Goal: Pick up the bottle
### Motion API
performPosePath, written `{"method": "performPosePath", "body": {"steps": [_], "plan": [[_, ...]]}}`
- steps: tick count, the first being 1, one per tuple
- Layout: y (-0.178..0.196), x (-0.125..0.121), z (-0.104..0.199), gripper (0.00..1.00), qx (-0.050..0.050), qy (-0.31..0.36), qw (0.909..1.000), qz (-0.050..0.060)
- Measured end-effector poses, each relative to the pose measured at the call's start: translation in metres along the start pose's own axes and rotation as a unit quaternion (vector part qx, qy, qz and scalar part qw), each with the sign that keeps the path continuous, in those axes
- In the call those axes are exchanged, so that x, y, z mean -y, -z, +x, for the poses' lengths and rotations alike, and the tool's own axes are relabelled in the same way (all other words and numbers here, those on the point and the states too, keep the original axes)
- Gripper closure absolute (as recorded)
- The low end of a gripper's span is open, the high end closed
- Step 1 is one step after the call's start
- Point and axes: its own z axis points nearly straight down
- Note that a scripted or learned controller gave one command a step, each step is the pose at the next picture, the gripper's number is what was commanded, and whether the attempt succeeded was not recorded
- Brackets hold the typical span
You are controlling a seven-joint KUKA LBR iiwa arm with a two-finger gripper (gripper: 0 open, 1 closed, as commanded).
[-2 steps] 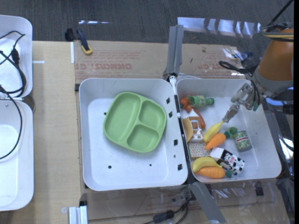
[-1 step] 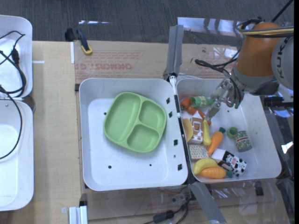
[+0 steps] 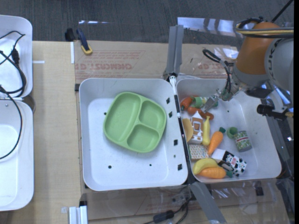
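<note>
The claw (image 3: 216, 99) hangs over the far left corner of the right bin (image 3: 261, 125); how wide it stands cannot be told. The bottle (image 3: 206, 130), yellow, lies among toys just nearer, its long axis running near-to-far, left of the carrot (image 3: 215, 141).

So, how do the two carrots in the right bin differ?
The upper carrot is slimmer and stands on a slant, its green top pointing up in the camera view. The lower carrot is fatter and lies nearly level, beside a yellow banana; I see no green on it. Both are orange toys.
</note>
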Motion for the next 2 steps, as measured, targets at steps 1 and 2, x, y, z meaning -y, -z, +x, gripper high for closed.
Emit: {"method": "performPosePath", "body": {"steps": [1,2], "plan": [[-0.002,0.01,-0.028,0.0,-0.004,-0.044,0.999,0.004],[0.01,0.017,-0.037,0.0,-0.004,-0.17,0.9855,0.006]]}}
